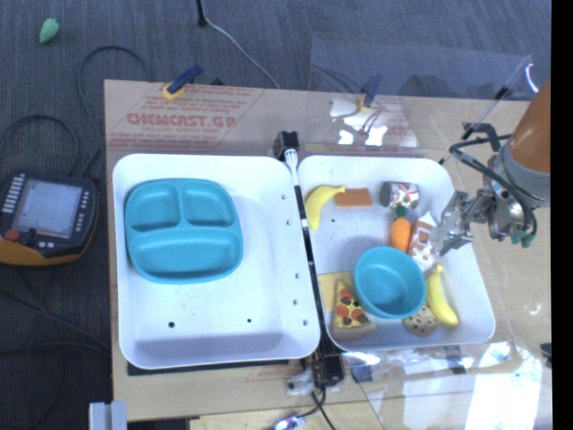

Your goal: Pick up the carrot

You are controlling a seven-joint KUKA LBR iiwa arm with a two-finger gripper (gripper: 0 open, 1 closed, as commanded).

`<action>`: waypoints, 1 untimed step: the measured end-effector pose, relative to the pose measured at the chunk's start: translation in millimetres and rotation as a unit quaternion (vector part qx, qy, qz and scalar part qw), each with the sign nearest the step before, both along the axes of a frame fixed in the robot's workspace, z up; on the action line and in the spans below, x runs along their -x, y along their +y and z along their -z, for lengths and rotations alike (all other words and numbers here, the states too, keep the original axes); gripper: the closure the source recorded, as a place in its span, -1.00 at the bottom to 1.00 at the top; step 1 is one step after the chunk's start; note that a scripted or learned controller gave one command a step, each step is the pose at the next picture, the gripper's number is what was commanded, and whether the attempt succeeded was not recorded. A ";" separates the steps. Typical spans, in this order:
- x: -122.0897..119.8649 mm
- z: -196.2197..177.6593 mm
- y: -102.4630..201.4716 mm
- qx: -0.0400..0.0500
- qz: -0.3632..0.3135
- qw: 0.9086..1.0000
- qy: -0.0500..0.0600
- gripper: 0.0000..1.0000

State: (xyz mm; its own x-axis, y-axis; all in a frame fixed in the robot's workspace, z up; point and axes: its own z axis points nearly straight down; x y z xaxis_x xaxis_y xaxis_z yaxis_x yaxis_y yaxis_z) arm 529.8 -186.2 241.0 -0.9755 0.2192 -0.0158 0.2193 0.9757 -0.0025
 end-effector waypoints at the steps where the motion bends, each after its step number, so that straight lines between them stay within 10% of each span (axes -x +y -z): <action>1: -12.2 135.8 47.8 -0.004 -0.071 0.997 0.010 1.00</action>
